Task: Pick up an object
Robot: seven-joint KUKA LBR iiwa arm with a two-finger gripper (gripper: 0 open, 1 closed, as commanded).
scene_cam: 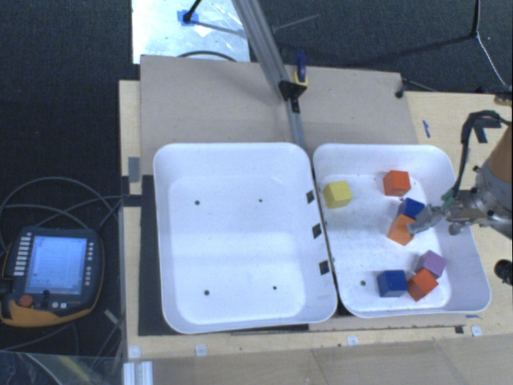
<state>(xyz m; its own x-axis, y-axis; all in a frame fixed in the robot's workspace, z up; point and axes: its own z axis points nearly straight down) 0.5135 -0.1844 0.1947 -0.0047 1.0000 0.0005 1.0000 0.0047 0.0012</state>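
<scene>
Several small blocks lie in the right bin (353,295). A yellow block (337,193) sits near its left wall and an orange block (396,183) near the back. A blue block (413,208) and a second orange block (398,231) lie close together mid-bin. Near the front are a purple block (433,261), a blue block (392,283) and an orange block (422,285). My gripper (418,223) reaches in from the right, low over the bin. Its tip is against the mid-bin orange block, just below the blue one. Whether it grips that block is unclear.
The left bin (172,215) stands beside the right one, sharing a middle rim. A slanted metal pole (268,46) rises from the back of the bench. A teach pendant (52,275) lies on the floor at the left.
</scene>
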